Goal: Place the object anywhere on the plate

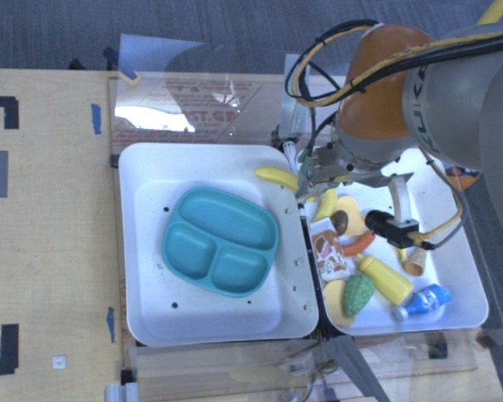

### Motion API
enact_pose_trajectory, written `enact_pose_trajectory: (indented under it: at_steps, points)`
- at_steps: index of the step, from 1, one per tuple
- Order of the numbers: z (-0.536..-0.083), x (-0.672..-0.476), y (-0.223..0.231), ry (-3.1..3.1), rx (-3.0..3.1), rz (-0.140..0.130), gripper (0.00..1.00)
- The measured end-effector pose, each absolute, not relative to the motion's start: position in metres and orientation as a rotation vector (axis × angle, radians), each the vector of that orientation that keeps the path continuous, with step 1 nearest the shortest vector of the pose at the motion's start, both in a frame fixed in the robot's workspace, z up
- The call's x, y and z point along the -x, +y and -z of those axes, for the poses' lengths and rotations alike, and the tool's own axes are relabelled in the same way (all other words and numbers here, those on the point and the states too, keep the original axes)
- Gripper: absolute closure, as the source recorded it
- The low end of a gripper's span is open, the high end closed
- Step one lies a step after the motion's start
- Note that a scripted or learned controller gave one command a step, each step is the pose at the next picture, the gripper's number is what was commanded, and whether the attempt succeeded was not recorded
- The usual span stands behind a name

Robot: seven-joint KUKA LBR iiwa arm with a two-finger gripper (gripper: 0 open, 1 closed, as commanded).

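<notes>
A blue plate with three little sections is seen in the left bin. Nothing is seen lying on the plate, so the job is judged to be not yet done.

A small yellow banana is seen at the top right corner of the left bin, close to the wall between the two bins. It is well apart from the plate. The gripper is seen just beside the banana's right end, under the big grey and orange arm. The banana is guessed to be the thing that is meant to be moved. It cannot be told whether the gripper is spread wide or pressed together, because that spot is dark and crowded with cables. It also cannot be told whether the banana is being pinched or is only lying on the bin's edge.

Many toys are seen piled in the right bin: a red pepper, a long yellow toy, a green toy, a blue toy and a small picture card.

So the first part, getting near the banana, is judged to be about done. Most of the job is left. The banana has to be gripped well, lifted, carried to the left and down over the plate, and then let go there. Any of the three sections can be used.
</notes>
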State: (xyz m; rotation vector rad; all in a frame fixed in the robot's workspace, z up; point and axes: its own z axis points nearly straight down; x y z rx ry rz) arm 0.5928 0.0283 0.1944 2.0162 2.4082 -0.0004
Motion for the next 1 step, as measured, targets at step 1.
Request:
enact_pose_trajectory:
  at_steps: [1]
  points:
    - [-0.1691, -0.5611, 0.103, 2.493, -1.922, 0.007, 1.0]
